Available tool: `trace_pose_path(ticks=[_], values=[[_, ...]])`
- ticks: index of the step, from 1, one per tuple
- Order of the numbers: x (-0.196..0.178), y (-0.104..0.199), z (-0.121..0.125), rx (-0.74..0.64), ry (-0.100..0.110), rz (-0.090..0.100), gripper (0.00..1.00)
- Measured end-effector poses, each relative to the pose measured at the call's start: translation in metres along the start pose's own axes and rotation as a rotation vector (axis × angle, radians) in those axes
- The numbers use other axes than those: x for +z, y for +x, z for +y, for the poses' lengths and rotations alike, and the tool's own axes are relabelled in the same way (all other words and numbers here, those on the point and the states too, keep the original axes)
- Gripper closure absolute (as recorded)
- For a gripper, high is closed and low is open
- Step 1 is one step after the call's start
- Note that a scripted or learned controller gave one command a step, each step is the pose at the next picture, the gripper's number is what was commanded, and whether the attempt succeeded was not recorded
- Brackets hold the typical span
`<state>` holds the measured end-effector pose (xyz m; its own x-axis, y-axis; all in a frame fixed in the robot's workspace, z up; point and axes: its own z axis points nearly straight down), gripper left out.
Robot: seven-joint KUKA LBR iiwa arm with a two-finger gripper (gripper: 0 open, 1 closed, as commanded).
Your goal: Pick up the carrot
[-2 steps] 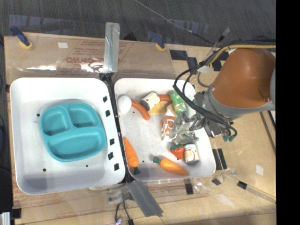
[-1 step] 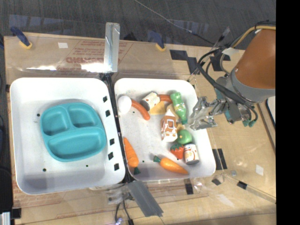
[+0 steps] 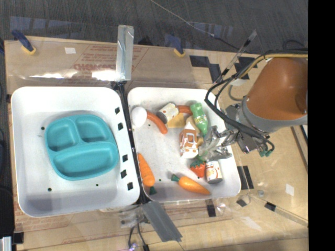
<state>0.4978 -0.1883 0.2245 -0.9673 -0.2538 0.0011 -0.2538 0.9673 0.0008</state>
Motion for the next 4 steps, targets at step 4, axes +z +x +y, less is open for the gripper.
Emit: trace_pose_path(ticks=[4], values=[[0.058,-0.012,-0.007,0.183,0.0,-0.003,1.0]])
